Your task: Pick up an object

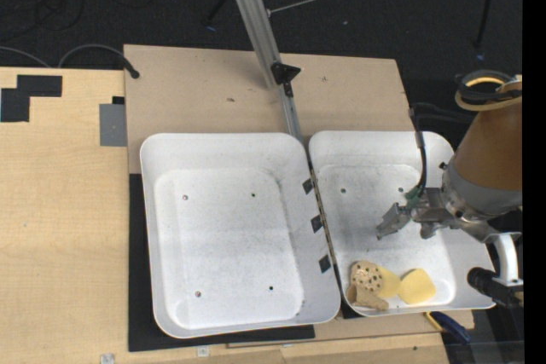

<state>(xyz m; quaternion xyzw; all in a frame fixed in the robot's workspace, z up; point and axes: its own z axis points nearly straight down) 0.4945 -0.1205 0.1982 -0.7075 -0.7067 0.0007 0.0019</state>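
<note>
We find the gripper [394, 222] low over the floor of the right bin [367, 162], about mid-bin, reaching in from the right on the grey arm [490, 175] with its orange band. Its dark tip points left; whether it is wide or narrow we cannot tell, the shape being too small and dark. We see nothing caught in it.

Nearest objects lie toward the bin's near edge, apart from the gripper: a tan speckled piece [367, 277] with dark spots, and just beside it on the right a pale yellow block [416, 287]. The two look to be touching or nearly so; we cannot settle which.

Left bin [171, 153] sits alongside, its rim meeting the right bin's along a shared edge with small black clips [316, 223]. A slanted aluminium rail [256, 21] rises behind the two bins, over a brown board [205, 89]. Light wooden benchtop [60, 217] to the left
</note>
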